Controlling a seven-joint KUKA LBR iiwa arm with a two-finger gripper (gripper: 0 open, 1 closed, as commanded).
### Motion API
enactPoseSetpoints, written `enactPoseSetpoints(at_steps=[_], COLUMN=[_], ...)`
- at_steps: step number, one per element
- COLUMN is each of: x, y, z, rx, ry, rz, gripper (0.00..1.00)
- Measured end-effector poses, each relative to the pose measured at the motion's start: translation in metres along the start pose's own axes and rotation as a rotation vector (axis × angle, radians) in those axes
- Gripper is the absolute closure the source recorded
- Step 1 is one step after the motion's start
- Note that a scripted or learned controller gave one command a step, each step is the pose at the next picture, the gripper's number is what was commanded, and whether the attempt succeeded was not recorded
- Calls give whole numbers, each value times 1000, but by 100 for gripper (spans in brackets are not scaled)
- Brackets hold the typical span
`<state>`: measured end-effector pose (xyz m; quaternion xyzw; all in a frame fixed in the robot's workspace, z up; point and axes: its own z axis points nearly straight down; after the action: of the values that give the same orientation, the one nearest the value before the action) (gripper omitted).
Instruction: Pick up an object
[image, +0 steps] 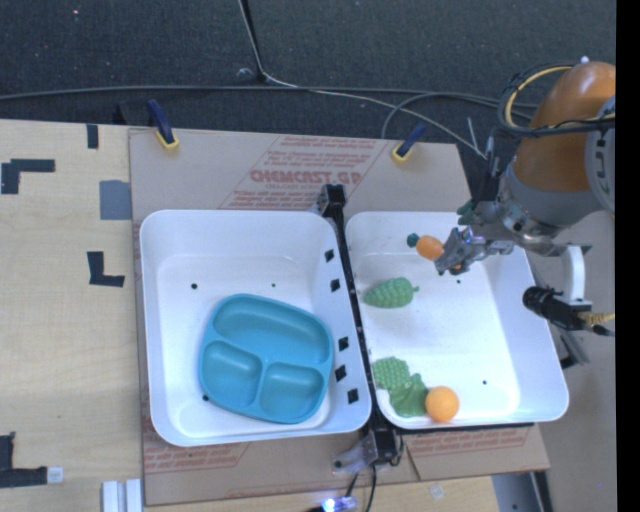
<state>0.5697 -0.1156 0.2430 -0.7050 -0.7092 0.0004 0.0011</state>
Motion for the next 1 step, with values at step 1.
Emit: enactPoseSetpoints(at_steps=[1], x=[52], y=[-7], z=[-6], rx=[0], ry=[1], rz=[-1], gripper=[100])
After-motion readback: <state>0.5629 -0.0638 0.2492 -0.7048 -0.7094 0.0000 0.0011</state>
